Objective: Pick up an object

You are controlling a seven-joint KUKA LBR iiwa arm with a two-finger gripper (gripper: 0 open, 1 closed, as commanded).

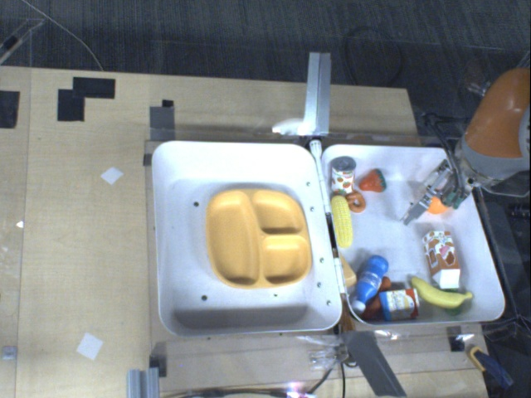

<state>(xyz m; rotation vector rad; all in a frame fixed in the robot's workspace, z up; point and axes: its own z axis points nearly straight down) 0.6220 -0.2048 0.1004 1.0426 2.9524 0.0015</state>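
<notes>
My gripper [425,201] hangs low over the upper right part of the right bin [404,157], below the arm's orange band. A small orange object [438,207] lies right beside it, partly covered by it; I cannot tell whether they touch. Left of the gripper lie a red strawberry-like toy [372,182], a small can [343,172], an orange ring [357,203] and a yellow corn cob [341,220]. A brown and white carton [440,255] sits just below the gripper.
At the right bin's near end lie a banana [440,293], a blue bottle [371,276] and a red can [398,303]. The left bin [178,222] holds a yellow divided plate [257,236]. A metal post [318,89] stands behind the divider.
</notes>
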